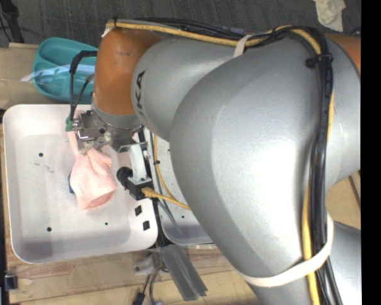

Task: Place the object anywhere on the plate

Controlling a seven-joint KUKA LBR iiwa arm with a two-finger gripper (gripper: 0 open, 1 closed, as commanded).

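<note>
A soft pink cloth-like object (93, 180) lies or hangs in the left white bin (32, 170), toward its right side. Its upper end runs up under my gripper (89, 138), which sits directly above it beneath the orange wrist band (117, 68). A small sliver of something blue (71, 185) peeks out at the pink object's left edge; I cannot tell whether it is the plate. The arm's grey body hides the right bin almost entirely, apart from a piece of its front rim (184, 237).
A teal container (54, 65) sits beyond the left bin's far edge. Cables (159, 192) trail from the wrist over the divide between the bins. A crumpled white rag (327, 8) lies on the floor at top right. The left bin's left half shows bare white floor.
</note>
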